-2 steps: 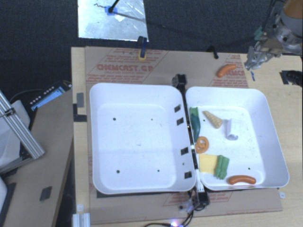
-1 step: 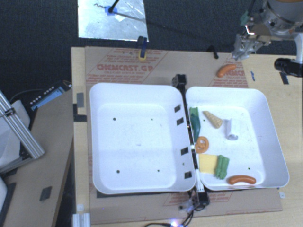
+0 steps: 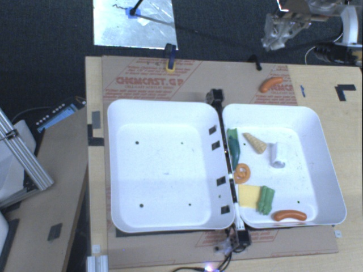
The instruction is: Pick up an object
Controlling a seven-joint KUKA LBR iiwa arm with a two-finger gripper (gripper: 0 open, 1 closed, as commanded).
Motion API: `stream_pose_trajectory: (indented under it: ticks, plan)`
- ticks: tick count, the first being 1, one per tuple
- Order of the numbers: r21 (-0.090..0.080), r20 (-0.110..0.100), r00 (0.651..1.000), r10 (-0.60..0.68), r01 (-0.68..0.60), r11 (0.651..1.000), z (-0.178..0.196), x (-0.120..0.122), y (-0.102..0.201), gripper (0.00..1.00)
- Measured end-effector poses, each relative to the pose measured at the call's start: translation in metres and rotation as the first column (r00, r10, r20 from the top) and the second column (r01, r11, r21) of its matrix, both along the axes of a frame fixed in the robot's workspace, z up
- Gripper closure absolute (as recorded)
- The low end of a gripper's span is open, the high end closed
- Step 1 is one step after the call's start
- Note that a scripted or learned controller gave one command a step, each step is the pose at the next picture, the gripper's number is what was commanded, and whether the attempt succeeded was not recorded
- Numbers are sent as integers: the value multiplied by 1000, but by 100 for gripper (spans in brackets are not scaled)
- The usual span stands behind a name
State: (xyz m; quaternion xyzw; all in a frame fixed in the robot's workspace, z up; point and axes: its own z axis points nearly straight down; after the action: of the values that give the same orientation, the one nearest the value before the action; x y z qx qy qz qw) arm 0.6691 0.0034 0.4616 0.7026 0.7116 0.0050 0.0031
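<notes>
Right white plastic bin (image 3: 317, 152), near edge: orange-red sausage (image 3: 290, 215), green ridged piece (image 3: 265, 199), yellow square block (image 3: 248, 196). Mid: orange pretzel ring (image 3: 242, 173), grey cylinder (image 3: 276, 154), tan cone (image 3: 255, 142), long green strip (image 3: 233, 142). Beyond bin, second sausage (image 3: 271, 84) on cardboard. Farthest: metal gripper (image 3: 278, 35) raised, holding nothing; its grip state unreadable.

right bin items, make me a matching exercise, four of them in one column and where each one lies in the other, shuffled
Things:
1. tan ridged cone
2. small grey cylinder
3. orange sausage
4. long dark green strip

Places:
A. near the front edge of the right white bin
B. along the bin's left wall, by the divider
C. just right of the cone, mid-bin
D. upper middle, between the green strip and the cylinder

Pairs: 1-D, 2-C, 3-A, 4-B
</notes>
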Motion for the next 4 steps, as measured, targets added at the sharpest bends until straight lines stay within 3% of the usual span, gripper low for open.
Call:
stream_pose_trajectory:
  ticks: [1,2,3,4]
  plan:
    - [0,1,1000,-3,3,1000,81,-72,32,100]
    - [-1,-9,1000,-6,6,1000,74,-144,56,100]
    - [-1,-10,1000,-5,5,1000,74,-184,86,100]
    - [-5,-26,1000,-2,2,1000,-84,-184,160,100]
